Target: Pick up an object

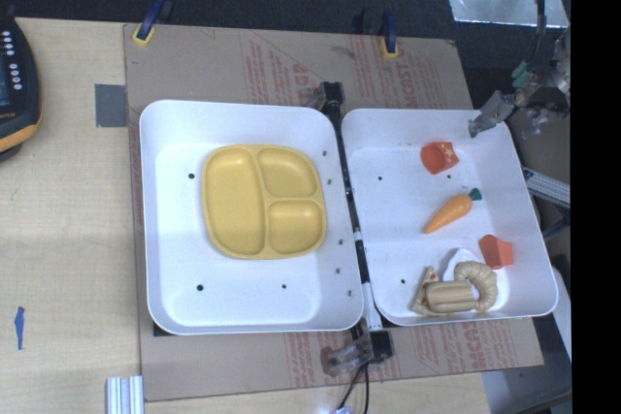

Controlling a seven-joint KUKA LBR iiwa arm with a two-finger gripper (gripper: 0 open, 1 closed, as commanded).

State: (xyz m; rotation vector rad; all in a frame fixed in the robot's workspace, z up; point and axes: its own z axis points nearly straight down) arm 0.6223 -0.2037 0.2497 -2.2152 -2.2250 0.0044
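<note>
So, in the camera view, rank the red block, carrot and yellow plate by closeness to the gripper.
1. Red block, right bin's far end, just left of the gripper.
2. Carrot, mid right bin.
3. Yellow plate, left bin.

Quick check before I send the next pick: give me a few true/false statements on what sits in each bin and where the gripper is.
1. The yellow divided plate lies in the left bin. True.
2. The toy carrot lies on the plate. False: it lies in the right bin.
3. The right bin holds two red pieces. True.
4. The gripper is over the left bin. False: it is at the right bin's far right corner.
5. The tan toy lies at the right bin's near edge. True.
</note>
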